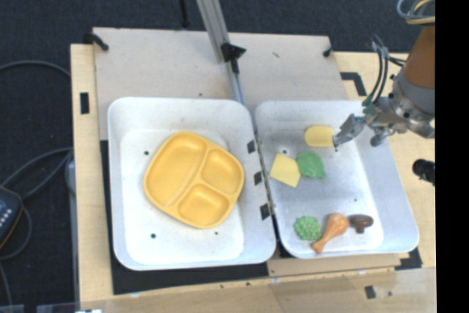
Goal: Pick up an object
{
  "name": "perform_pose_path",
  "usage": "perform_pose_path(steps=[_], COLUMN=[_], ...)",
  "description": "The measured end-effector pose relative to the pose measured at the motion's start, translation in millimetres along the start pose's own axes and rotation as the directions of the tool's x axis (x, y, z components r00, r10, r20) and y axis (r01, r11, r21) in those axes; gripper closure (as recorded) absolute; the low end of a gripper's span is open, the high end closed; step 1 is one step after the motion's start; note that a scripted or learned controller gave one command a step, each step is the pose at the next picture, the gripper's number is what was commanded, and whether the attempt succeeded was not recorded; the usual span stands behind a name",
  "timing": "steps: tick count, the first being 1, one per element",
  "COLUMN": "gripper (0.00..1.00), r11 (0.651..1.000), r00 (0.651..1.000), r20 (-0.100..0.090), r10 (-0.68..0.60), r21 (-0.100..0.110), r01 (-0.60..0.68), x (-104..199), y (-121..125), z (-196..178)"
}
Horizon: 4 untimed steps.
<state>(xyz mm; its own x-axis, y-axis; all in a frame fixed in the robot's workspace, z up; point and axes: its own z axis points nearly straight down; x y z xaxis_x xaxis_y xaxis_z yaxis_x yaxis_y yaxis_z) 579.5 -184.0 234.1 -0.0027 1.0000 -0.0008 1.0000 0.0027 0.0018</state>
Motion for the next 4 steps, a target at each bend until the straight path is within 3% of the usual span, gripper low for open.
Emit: perform_pose_path(steps=[1, 2, 4], gripper=[0.0, 0.0, 0.0], r11=[1.0, 1.0, 1.0], r00=[1.0, 1.0, 1.0], r20=[0.0, 0.0, 0.001], r10=[0.0, 0.002, 0.004], r21=[0.0, 0.006, 0.001], r01=[0.0, -0.002, -0.004], x=[0.0, 2.4, -5.8], y=[0.0, -10.5, -4.1], z=[0.0, 52.1, 133.5])
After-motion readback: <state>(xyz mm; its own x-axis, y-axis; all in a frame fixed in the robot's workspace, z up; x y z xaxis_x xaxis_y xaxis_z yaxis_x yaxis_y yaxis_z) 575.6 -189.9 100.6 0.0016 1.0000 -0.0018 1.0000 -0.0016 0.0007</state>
